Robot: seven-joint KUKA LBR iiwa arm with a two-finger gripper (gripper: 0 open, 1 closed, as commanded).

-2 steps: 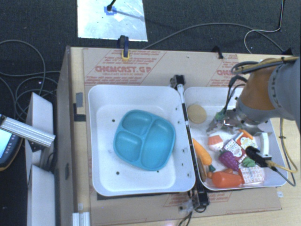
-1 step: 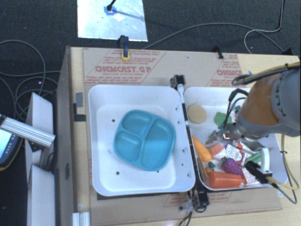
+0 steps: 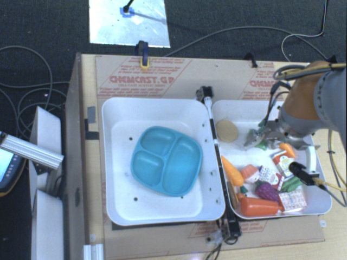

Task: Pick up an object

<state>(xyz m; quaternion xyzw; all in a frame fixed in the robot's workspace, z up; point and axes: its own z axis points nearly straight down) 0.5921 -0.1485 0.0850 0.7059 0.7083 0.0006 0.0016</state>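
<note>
We've got the arm (image 3: pixel 320 93) coming in from the right side of the camera view, grey casing with the orange band (image 3: pixel 301 99) sitting just above the wrist. It's bent down and angled leftward, so the wrist points toward the middle of the bench from the far right corner. The gripper (image 3: pixel 259 138) hangs low at the end of it, lower-left of the orange band, metal parts sticking out to the left. Honestly the business end is too small and cluttered for us to read how it's set. A few cables loop around the upper wrist.
</note>
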